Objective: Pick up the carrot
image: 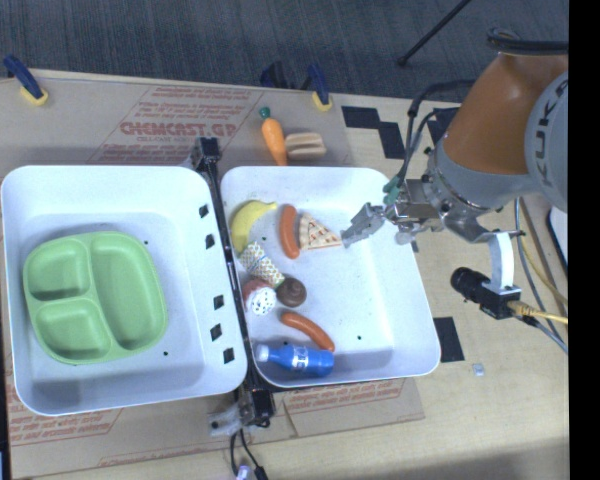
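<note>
The carrot (272, 138), orange with a small green top, lies on the cardboard just behind the right bin's (410, 313) back wall, outside both bins. A tan bun-like piece (305, 146) lies right beside it. My gripper (359, 225) hangs over the upper middle of the right bin, just right of a pizza slice (318, 234). It is well in front of and to the right of the carrot, apart from it.
The right bin holds a banana (246, 220), two sausages (289, 231) (307, 331), a patterned roll (263, 265), a die (263, 301), a brown ball (292, 291) and a blue bottle (294, 359). A green divided plate (95, 293) lies in the left bin (20, 198).
</note>
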Available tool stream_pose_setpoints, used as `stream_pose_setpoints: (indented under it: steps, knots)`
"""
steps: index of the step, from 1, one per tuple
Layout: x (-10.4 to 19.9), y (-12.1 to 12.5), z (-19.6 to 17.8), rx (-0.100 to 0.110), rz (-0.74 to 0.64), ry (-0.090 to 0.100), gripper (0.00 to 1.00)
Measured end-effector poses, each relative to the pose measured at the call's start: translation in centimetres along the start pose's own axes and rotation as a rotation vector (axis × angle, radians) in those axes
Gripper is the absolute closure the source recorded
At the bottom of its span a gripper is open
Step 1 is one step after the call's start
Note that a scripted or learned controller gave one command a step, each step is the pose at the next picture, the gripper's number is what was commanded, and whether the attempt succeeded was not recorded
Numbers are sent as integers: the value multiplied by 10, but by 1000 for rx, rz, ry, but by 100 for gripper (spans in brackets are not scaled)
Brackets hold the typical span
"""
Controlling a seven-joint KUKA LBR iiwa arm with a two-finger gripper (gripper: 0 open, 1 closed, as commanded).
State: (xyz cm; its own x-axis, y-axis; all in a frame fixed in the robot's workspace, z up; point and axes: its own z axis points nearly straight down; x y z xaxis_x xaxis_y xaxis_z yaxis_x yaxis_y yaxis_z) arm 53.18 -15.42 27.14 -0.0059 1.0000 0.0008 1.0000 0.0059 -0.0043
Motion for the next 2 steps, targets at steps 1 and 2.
stream_pose_setpoints:
  steps: [1, 2]
  knots:
    - [58, 43, 145, -3, 274, -1, 0]
    - [6, 80, 180, 0, 309, 0, 0]
